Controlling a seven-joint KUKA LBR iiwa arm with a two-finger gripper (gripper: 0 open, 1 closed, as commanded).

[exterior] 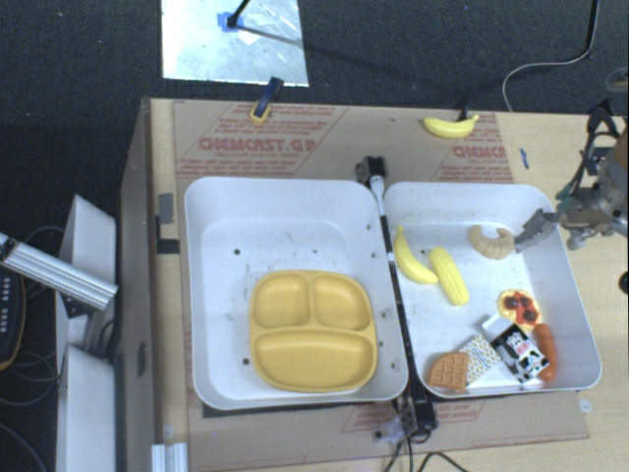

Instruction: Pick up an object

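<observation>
The croissant [491, 241] lies in the right bin [580, 293], near its far right corner, with its long axis roughly across the view. The claw [536, 229] is seen just to the right of it, perhaps touching its end; this cannot be decided. Nothing is seen held, and how far the claw is open cannot be told.
</observation>
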